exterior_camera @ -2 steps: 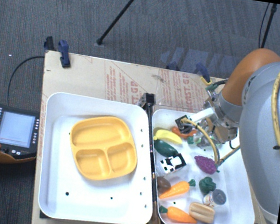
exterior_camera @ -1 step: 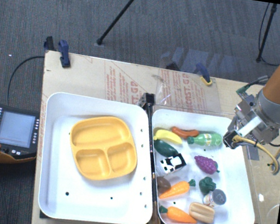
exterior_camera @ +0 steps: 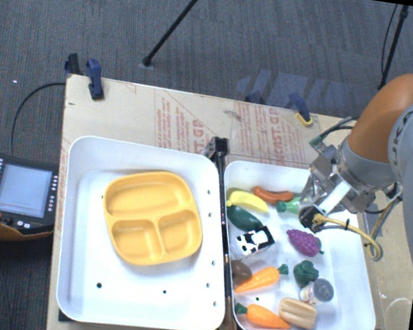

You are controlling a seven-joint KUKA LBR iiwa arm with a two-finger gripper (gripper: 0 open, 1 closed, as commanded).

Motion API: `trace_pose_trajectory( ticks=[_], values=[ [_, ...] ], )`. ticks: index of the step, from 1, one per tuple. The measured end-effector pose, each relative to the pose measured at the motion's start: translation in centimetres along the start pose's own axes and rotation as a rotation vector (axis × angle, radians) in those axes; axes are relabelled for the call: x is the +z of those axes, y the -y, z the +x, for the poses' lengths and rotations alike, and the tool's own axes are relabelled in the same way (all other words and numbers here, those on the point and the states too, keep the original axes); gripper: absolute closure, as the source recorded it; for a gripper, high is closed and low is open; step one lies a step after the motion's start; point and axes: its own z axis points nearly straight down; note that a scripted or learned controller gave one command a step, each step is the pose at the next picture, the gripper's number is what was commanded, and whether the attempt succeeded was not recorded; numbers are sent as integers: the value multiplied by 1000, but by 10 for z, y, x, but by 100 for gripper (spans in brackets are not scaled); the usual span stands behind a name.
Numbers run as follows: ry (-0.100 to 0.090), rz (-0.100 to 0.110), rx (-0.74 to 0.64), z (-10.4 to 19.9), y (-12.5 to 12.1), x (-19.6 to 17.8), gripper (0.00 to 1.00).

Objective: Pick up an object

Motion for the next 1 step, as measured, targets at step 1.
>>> trace_pose_trajectory(
  ticks=[1],
  values=[
    [-1,-2,1,0,-1,-1,0]
  ],
)
